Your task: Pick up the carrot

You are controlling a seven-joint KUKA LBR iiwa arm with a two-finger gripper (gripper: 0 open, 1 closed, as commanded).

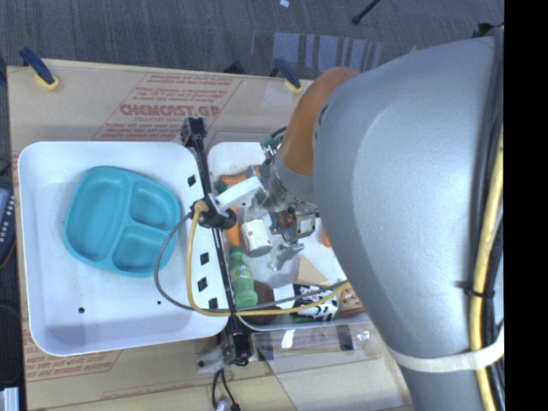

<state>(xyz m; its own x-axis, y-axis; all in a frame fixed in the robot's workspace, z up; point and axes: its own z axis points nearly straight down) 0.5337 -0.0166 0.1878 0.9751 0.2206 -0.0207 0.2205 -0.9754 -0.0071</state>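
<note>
The grey arm covers most of the right bin (224, 154), and its orange band (301, 135) sits above the wrist. My gripper (276, 236) hangs low over the middle of that bin, among pale objects. A small orange piece (230, 181), likely the carrot, lies at the bin's back left, up and to the left of the gripper and apart from it. Another orange sliver (326, 238) peeks out at the arm's edge to the right; what it belongs to is hidden.
A green object (243, 286) lies near the right bin's front left. The left bin (51, 315) holds a blue divided tray (120, 221). Yellow and grey cables (175, 264) loop across the divider between the bins. A black post (195, 132) stands at the back.
</note>
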